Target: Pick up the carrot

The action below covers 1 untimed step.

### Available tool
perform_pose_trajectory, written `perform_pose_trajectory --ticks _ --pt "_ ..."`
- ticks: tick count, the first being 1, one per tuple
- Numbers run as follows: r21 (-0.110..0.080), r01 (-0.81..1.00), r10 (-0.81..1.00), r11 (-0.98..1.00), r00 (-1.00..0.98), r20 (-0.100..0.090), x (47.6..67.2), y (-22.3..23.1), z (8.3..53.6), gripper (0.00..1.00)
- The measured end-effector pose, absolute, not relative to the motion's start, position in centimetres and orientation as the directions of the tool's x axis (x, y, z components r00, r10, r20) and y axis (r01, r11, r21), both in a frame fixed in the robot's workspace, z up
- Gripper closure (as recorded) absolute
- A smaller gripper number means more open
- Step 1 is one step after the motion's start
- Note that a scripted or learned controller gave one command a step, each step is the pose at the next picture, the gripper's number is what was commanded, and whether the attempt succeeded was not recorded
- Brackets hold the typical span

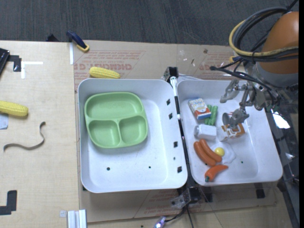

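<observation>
We see carrot, small tapered orange piece with green tip, lying at front of right bin, just below glossy sausages and fried egg. Metal gripper hangs over orange-white carton; jaw state we cannot tell. Smooth green sectioned plate sits in left bin.

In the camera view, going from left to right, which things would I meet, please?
Corn cob → green tray → sausages → gripper
</observation>
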<state>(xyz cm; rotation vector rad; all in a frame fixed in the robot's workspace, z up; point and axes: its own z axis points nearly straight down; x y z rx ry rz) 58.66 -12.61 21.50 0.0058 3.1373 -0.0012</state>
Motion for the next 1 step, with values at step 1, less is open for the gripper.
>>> perform_pose_trajectory --ticks 1 --pt "-0.002 -0.114 -0.114 0.993 -0.993 -0.006 56.89 -10.07 9.31 0.00"
